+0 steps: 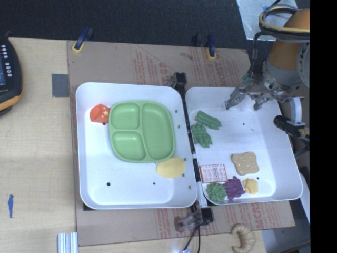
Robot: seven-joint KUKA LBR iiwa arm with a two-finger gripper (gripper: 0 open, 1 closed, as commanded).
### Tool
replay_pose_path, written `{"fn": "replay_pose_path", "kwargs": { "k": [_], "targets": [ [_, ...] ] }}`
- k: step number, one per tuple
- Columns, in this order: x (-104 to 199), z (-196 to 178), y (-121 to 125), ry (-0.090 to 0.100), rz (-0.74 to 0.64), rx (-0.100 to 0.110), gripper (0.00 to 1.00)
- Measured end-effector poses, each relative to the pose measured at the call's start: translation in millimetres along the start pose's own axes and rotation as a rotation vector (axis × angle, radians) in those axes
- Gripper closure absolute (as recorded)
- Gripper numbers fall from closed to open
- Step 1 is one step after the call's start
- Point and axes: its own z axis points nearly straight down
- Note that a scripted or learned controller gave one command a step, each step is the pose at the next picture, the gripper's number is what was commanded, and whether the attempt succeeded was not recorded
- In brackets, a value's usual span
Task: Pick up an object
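white right bin [274, 141] holds targets: green beans [208, 120], toast slice [245, 163], purple piece [234, 186]. hand [246, 102] spread open, grasping nothing, poised over bin's bare far corner, well apart from all. straight descent risks closing on nothing; small flat pieces could slip out.

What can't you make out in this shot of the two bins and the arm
- Arm: the camera view's right edge cuts it off, so only the wrist end shows.
- Orange and black device: cut off by the left edge.
- Red toy: the green divided plate overlaps its side.
- Small red and white card: print too small to read.
- Purple piece: shape too small to identify.
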Motion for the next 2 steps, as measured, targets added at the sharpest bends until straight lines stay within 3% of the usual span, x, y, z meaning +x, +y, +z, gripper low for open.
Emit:
{"fn": "replay_pose_path", "kwargs": {
  "k": [1, 2],
  "targets": [
    [11.4, -24.5, -48.5, 0.002, -0.003, 0.0, 0.0],
    [10.6, 0.0, -142.9, 0.004, -0.003, 0.007, 0.0]
  ]
}}
